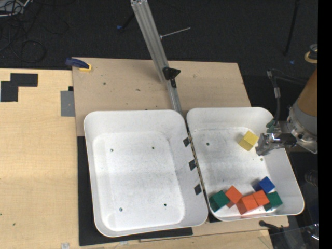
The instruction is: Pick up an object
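In the right bin (223, 114) a yellow block (249, 139) lies near the right wall. My gripper (265, 141) sits at the bin's right rim, directly to the right of the yellow block and very close to it; whether they touch is unclear. Along the bin's near edge a cluster of blocks is piled together: a green one (219, 199), two orange ones (233, 194) (249, 203), a blue one (265, 184) and another green one (273, 200).
The left bin (104, 119) stands beside the right one, with black clips (191, 164) along their shared edge. A slanted aluminium bar (153, 40) rises behind the bins. A small blue and yellow clamp (79, 64) lies at the board's far left corner.
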### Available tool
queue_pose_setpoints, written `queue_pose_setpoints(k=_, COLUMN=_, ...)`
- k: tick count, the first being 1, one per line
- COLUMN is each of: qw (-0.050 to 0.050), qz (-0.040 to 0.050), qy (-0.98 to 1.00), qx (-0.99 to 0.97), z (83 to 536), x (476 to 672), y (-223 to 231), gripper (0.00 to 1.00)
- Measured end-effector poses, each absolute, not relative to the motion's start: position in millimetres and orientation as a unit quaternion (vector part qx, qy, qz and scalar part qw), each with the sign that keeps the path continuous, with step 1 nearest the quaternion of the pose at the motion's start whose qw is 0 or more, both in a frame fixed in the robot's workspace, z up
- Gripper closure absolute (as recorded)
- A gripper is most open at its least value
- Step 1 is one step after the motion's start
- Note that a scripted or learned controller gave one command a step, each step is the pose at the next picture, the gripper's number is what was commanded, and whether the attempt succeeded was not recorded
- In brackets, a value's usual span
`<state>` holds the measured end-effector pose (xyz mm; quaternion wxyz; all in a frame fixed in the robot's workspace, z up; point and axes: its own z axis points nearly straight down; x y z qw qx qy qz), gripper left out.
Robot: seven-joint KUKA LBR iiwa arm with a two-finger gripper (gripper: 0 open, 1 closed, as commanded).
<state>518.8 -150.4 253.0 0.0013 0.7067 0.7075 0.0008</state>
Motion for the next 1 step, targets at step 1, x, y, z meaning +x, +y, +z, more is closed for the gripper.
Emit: queue_pose_setpoints(k=1, qw=-0.002, qz=-0.0002, qy=0.709, qx=0.706, z=240.3, x=530.0, y=-92.8, gripper=1.0)
